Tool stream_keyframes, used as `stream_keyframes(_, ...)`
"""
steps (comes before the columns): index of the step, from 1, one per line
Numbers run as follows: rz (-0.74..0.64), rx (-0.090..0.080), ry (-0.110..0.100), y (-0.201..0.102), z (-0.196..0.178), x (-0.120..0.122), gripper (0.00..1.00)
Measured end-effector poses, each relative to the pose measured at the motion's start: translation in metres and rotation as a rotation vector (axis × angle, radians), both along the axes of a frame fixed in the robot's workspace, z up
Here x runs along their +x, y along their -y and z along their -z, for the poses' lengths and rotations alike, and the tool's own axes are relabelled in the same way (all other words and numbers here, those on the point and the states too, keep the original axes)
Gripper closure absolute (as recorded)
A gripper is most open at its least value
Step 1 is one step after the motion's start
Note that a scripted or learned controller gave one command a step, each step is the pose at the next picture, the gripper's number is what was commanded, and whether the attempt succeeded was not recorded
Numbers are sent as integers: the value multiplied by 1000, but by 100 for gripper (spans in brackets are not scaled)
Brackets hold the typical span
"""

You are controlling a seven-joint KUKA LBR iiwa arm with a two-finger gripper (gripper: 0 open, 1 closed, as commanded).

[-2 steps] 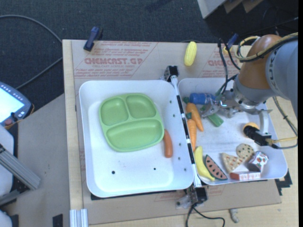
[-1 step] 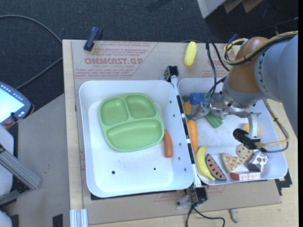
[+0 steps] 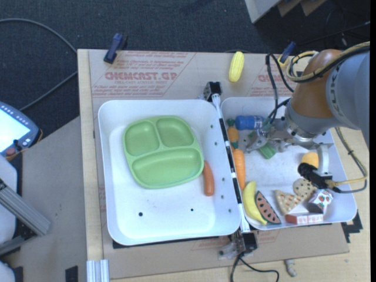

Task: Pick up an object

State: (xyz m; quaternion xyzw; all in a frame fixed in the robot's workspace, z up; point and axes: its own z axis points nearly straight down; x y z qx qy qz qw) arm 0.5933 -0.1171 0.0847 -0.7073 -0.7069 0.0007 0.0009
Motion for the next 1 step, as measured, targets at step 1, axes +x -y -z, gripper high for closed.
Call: stream_keyframes(1,0,0,2,-1,-10,1,100)
